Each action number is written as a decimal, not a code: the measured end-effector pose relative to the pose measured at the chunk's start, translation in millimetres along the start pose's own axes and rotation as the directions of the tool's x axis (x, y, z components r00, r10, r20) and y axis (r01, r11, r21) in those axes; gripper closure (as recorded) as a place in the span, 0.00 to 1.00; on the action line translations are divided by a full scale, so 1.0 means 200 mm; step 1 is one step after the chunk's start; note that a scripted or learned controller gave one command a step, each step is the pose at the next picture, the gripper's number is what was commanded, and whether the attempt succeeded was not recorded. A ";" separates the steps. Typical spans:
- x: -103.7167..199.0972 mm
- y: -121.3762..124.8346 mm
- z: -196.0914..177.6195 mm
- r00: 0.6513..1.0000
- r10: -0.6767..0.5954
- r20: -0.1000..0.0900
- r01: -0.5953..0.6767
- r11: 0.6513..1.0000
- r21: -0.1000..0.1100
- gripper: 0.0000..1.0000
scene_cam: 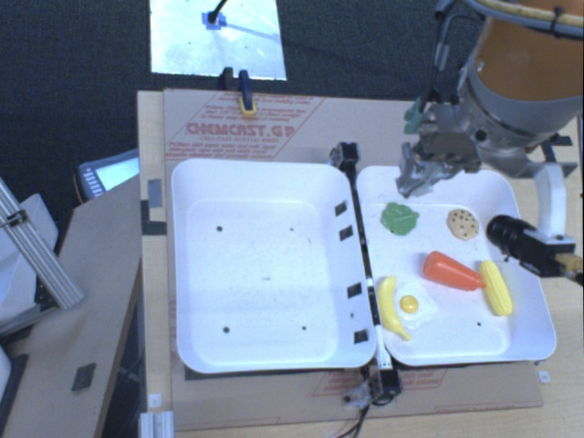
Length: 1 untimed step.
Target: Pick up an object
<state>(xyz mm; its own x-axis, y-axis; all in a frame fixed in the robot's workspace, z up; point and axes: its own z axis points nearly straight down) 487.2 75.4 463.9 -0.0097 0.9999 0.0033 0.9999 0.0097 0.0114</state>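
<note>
Green leafy toy (399, 217) in the right bin (525, 340), gripper (415, 182) hanging just above it, holding nothing, finger state unclear, cookie (463, 224) beside the toy, carrot (451, 271), corn (495, 287), fried egg (411, 304), banana (391, 307) nearer the front

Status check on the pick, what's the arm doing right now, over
Gripper above right bin's far edge, nothing seen between fingers. Green leaf piece just below it, carrot further toward the camera. Nothing blocking.
</note>
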 end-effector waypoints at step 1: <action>-0.14 -0.01 0.21 1.000 0.011 0.004 -0.011 1.000 0.011 1.00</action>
<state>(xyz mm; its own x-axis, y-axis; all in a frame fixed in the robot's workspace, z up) 486.8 48.5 421.5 0.0017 1.0000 -0.0009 1.0000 -0.0017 0.0003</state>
